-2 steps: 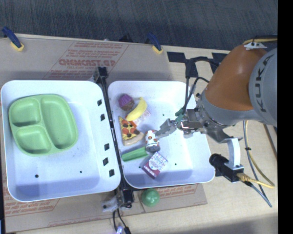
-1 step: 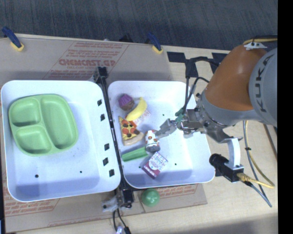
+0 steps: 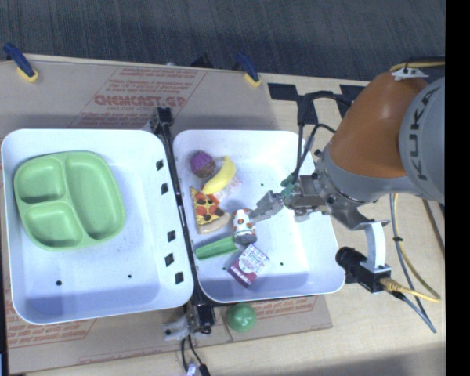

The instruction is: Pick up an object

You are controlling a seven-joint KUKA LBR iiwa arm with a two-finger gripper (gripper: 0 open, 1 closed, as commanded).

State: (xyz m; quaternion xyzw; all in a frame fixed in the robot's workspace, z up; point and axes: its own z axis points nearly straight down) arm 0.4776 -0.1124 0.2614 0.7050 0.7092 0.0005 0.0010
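The fingers' state cannot be told; the gripper (image 3: pixel 260 208) is seen at frame centre-right, beside the small can (image 3: pixel 244 225) in the right bin (image 3: pixel 298 151). A centred, vertical descent is advised.

The bench (image 3: pixel 360 335) bears two white bins (image 3: pixel 86 288) on cardboard (image 3: pixel 141 92) — and a green ball (image 3: pixel 240 316).

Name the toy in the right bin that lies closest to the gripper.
The small red-and-white can, just left of the gripper. The banana, pizza slice, green cucumber and maroon packet lie farther off.
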